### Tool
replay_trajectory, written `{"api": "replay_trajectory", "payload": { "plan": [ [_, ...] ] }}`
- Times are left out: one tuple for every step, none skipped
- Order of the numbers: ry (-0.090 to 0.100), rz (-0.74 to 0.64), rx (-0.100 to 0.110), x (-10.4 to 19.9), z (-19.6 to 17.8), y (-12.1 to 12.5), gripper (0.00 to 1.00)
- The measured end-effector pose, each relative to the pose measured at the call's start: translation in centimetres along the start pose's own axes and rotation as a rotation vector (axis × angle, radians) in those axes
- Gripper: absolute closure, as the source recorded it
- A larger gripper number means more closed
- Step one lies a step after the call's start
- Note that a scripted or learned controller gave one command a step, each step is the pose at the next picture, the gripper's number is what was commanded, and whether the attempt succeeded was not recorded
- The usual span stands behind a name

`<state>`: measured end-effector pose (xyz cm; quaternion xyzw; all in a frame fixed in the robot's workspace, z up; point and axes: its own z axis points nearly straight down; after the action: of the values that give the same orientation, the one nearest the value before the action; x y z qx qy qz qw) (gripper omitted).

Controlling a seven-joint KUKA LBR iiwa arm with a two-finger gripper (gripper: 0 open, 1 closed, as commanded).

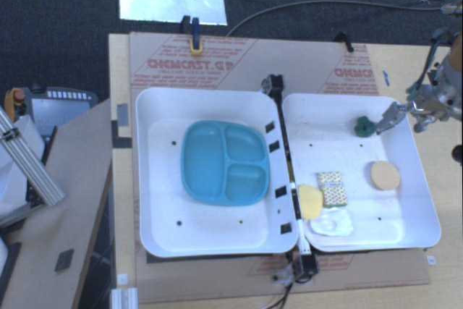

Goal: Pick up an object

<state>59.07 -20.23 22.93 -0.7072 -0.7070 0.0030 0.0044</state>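
The two-finger gripper (385,119) reaches over the right white bin (427,188) beside a small dark-green object (364,128) at its far side — finger state unclear; a misaligned close could knock it away.

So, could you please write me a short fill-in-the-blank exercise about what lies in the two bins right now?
1. The blue divided plate lies in the ____ bin.
2. The gripper reaches in beside the small ____ object.
3. The round tan disc lies in the ____ bin.
4. The patterned packet lies beside a ____ piece.

Missing words: left; green; right; yellow
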Motion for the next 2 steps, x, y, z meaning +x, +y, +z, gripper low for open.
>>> {"api": "replay_trajectory", "payload": {
  "plan": [
    [-0.003, -0.003, -0.012, 0.1, -0.7, 0.3, 0.00],
    [-0.002, -0.001, -0.009, 0.0, 4.5, -0.7, 0.00]
  ]
}}
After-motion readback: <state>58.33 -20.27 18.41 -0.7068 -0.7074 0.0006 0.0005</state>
